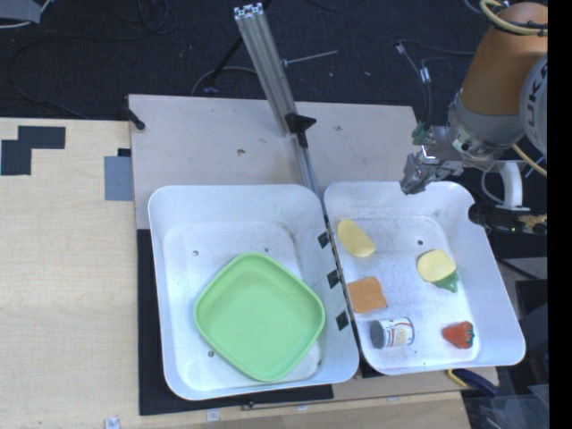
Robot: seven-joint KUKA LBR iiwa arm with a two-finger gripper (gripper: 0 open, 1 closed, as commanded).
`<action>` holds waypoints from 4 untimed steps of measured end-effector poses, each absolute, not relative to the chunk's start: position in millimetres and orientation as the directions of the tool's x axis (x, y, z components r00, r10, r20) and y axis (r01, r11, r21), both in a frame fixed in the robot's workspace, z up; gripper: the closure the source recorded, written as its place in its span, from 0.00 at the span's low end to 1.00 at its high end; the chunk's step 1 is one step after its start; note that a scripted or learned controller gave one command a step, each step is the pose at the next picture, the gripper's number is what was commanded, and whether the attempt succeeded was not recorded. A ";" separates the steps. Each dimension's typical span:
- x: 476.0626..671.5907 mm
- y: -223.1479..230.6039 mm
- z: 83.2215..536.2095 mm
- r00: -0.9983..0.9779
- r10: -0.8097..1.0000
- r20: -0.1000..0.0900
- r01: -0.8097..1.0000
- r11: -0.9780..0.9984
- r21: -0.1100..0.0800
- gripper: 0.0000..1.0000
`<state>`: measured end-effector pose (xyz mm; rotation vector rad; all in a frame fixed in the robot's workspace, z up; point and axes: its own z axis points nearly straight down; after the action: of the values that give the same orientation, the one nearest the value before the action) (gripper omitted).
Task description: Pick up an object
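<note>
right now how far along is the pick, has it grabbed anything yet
Nothing looks picked yet. The gripper hangs over the far rim of the right bin, with no object seen at it. The yellow piece, orange block, small can, strawberry and lemon-like piece all lie in the bin. Reaching down, closing on one and lifting are left.

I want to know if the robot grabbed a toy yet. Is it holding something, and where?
Nothing. The gripper hangs over the right bin's back rim, with no toy between its fingers.
</note>
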<state>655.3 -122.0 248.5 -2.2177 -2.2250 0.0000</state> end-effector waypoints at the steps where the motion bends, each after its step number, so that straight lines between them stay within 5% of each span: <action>1: 651.2 -65.3 254.0 -0.004 1.000 0.001 1.000 0.004 0.000 1.00; 3: 662.2 35.1 230.8 -0.003 1.000 0.001 1.000 0.003 -0.002 1.00; 4: 651.8 83.2 236.0 -0.003 1.000 0.001 1.000 0.003 -0.001 1.00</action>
<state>651.8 83.2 236.0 -2.2171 -2.2238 -0.0003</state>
